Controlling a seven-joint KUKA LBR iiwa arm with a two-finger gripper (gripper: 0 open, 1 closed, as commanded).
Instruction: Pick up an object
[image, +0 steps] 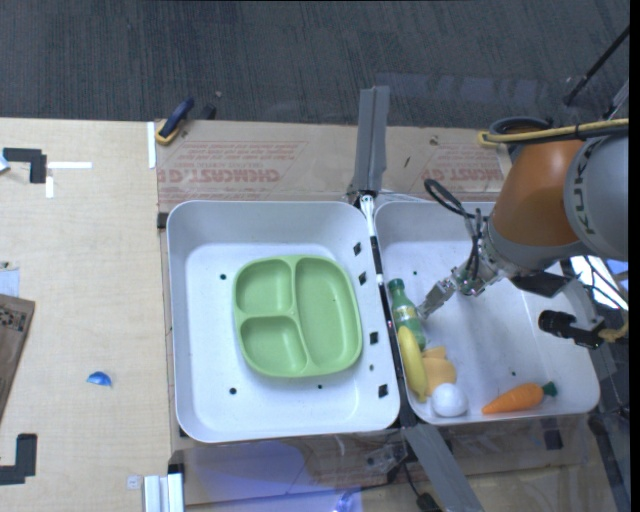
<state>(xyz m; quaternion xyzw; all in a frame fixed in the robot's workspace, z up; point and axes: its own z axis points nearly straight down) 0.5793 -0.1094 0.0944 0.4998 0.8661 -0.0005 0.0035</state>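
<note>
Glossy white plastic bins (190, 330), matt green plastic plate (298, 315)

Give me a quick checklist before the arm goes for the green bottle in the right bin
1. Bottle in view, lying along the right bin's left wall: ok.
2. Gripper near the bottle, just to its right: ok.
3. Fingers open wide enough to take it: cannot tell.
4. Room around the bottle: not ok, the banana butts against its lower end and the wall crowds its left side.
5. Carrot and white ball out of the path: ok.
6. Nothing held already: cannot tell.
</note>
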